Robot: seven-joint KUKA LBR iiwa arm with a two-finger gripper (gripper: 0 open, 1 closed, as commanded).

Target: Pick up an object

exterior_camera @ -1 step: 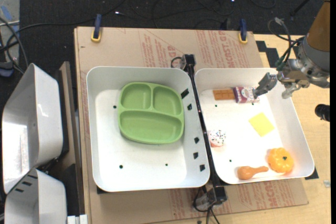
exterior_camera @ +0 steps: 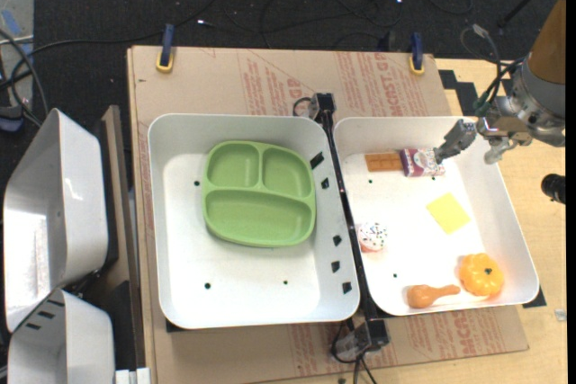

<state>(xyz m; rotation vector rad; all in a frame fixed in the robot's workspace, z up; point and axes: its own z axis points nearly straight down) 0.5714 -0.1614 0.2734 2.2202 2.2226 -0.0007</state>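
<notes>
- The brown surface (exterior_camera: 270, 72) is sitting under everything, and two clamps, one yellow (exterior_camera: 166, 49) and one blue (exterior_camera: 416, 52), are gripping its far edge.
- The left bin (exterior_camera: 171, 283) and the right bin (exterior_camera: 517, 234) are lying side by side on it, touching along the middle.
- The grey arm (exterior_camera: 540, 76) is reaching in from the right, over the far right corner of the right bin.
- The green plate (exterior_camera: 259, 193) with three sections is lying flat in the left bin, a bit toward the far side.
- The claw (exterior_camera: 472, 144) is hanging over the far right part of the right bin, with its two fingers spread apart and nothing between them.
- One finger (exterior_camera: 454, 141) is pointing down toward the purple packet, with its tip just beside it.
- The orange pumpkin (exterior_camera: 481, 274) is sitting near the front right corner of the right bin.
- The yellow square (exterior_camera: 448, 213) is lying flat in the middle of the right bin.
- The orange gourd (exterior_camera: 431, 293) is lying near the front wall, just left of the pumpkin.
- The purple packet (exterior_camera: 421, 162) is lying near the far wall of the right bin.
- The brown bar (exterior_camera: 382, 162) is lying just left of the packet, touching it or almost touching.
- The white spotted ball (exterior_camera: 372, 236) is sitting close to the left wall of the right bin.
</notes>
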